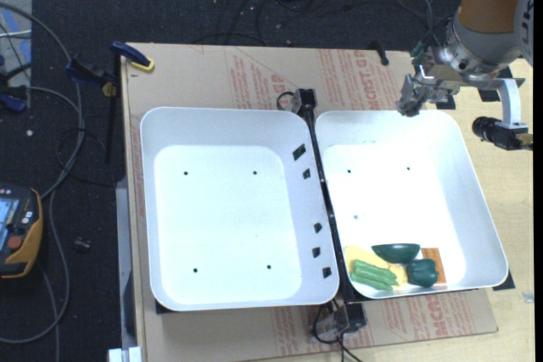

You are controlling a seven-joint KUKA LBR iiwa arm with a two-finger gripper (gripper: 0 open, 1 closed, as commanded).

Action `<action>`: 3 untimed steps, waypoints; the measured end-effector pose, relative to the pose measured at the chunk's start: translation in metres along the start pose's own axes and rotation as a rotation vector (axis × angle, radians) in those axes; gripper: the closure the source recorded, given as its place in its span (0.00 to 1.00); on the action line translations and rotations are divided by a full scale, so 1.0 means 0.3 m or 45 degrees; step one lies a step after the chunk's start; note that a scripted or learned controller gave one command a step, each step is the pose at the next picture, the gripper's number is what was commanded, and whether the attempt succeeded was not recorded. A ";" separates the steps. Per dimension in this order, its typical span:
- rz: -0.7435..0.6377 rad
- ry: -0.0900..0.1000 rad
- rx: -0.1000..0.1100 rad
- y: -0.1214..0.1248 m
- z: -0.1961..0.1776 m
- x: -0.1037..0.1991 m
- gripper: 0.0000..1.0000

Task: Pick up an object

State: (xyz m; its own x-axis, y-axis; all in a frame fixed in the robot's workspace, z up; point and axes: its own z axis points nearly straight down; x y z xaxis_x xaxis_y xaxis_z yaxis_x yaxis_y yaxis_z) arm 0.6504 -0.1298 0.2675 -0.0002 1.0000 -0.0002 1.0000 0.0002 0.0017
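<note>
- Objects were seen clustered in the near corner of the right bin (475, 182): a dark green bowl-like piece (396, 251), a light green ridged item (372, 274), a teal chunk (422, 272), a yellow flat piece (363, 256) and an orange-brown piece (433, 255).
- All were touching or just beside one another.
- The gripper (412, 102) was seen above the right bin's far rim, well apart from the cluster.
- Nothing was seen held; finger state could not be told.
- The left bin (161, 182) was seen alongside on the surface (212, 72).

The 2 white bins (225, 140) look smooth plastic; the bench (212, 72) matt cardboard.
</note>
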 end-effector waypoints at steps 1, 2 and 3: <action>-0.004 0.001 0.004 -0.094 0.055 0.156 1.00; -0.006 0.002 0.002 -0.177 0.045 0.331 1.00; -0.004 0.001 0.003 -0.280 0.048 0.455 1.00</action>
State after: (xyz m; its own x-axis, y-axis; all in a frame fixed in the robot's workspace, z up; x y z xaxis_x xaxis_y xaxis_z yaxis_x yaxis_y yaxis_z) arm 0.5663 0.0069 0.2527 -0.0031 1.0000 0.0008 1.0000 0.0031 -0.0011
